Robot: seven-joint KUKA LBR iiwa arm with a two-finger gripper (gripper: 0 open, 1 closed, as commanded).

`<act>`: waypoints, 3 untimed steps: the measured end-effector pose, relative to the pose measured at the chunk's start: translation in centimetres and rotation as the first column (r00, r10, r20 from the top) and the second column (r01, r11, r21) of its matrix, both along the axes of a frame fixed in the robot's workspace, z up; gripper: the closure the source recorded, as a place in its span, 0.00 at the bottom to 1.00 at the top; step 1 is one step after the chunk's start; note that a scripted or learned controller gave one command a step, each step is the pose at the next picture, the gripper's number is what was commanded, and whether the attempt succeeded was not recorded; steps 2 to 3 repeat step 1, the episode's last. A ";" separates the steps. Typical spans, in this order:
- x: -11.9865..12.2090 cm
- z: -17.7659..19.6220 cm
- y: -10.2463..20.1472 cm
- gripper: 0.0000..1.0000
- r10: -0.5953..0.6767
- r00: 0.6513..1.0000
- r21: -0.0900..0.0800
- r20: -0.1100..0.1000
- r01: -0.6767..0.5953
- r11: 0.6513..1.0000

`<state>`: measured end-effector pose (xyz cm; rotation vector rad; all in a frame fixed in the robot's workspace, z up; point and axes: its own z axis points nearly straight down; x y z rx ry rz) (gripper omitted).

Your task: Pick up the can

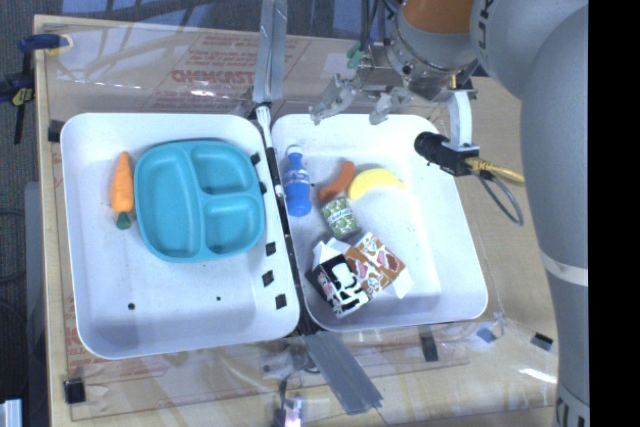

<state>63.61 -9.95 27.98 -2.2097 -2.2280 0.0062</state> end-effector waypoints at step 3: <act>-5.1 -11.2 -0.3 0.00 -0.044 0.999 0.000 -0.001 0.044 0.999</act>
